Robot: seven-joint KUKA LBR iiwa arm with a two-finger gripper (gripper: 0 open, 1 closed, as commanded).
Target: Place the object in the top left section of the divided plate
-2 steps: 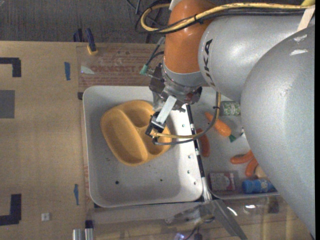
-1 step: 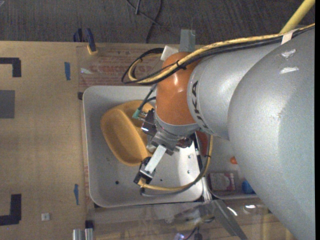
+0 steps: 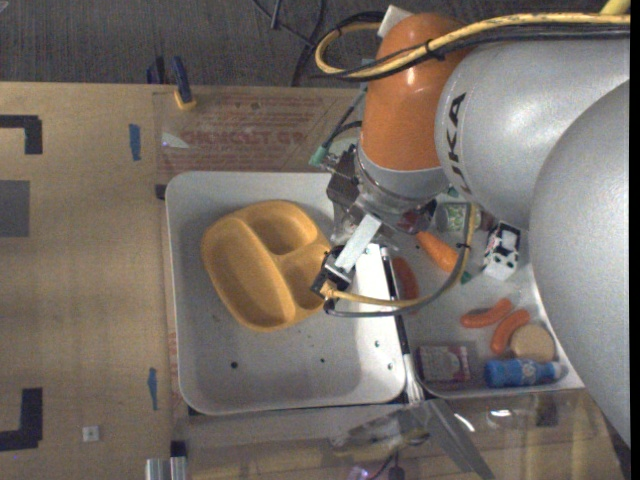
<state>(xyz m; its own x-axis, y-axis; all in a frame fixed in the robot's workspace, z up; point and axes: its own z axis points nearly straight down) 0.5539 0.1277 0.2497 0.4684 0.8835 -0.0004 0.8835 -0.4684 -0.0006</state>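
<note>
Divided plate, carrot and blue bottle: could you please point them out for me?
divided plate (image 3: 245,273), camera view, bare floor of its large section.
carrot (image 3: 438,251), camera view, middle of its body.
blue bottle (image 3: 522,372), camera view, middle of its body.

Mostly under the arm (image 3: 520,118): the right bin (image 3: 450,323). Half hidden there too: an orange carrot (image 3: 438,252). Too small to read: the blue bottle (image 3: 520,372).

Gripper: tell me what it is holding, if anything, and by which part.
It cannot be told. The gripper hangs at the right rim of the yellow divided plate, and the orange wrist above hides whatever it may hold.
</note>
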